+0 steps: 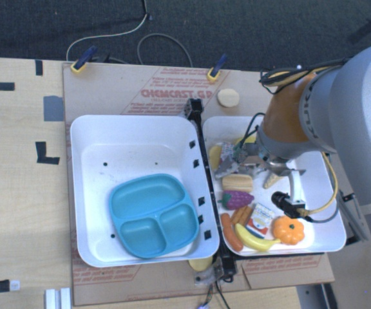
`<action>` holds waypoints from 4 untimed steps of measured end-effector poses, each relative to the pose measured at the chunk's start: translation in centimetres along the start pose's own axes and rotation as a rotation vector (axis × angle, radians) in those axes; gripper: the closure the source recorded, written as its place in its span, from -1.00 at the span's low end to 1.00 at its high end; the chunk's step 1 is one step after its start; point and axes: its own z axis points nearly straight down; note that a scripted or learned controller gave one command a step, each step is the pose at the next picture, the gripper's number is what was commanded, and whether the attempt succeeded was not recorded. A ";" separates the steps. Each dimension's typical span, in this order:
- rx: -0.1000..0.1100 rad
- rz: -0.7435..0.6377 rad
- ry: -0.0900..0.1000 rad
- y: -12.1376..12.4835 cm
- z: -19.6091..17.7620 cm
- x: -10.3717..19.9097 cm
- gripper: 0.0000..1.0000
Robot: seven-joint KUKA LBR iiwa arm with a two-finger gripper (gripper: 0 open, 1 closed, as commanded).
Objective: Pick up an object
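My gripper point(229, 165) reaches down into the upper left part of the right bin point(319, 201), under the grey arm with its orange band. Right below it lies a tan toy bun point(238, 183), and a yellow piece point(216, 154) sits just to its left. Further toward the front are a purple toy vegetable point(237, 199), a small white carton point(259, 219), an orange-red sausage shape point(229, 232), a yellow banana point(257, 241) and an orange pumpkin point(288, 230). I cannot make out anything held in the gripper.
The left bin point(95, 147) holds a blue compartment plate point(154, 214). A black divider strip point(199, 166) runs between the bins. A round tan disc point(228, 98) lies on the cardboard behind the right bin. A black cable loops beside the arm near the pumpkin.
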 end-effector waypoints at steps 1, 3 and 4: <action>-0.006 -0.002 -0.001 -4.5 0.0 0.1 -1.00; 0.000 -0.003 0.000 5.6 -0.8 -1.4 1.00; 0.002 -0.003 0.003 -1.7 -10.1 1.8 1.00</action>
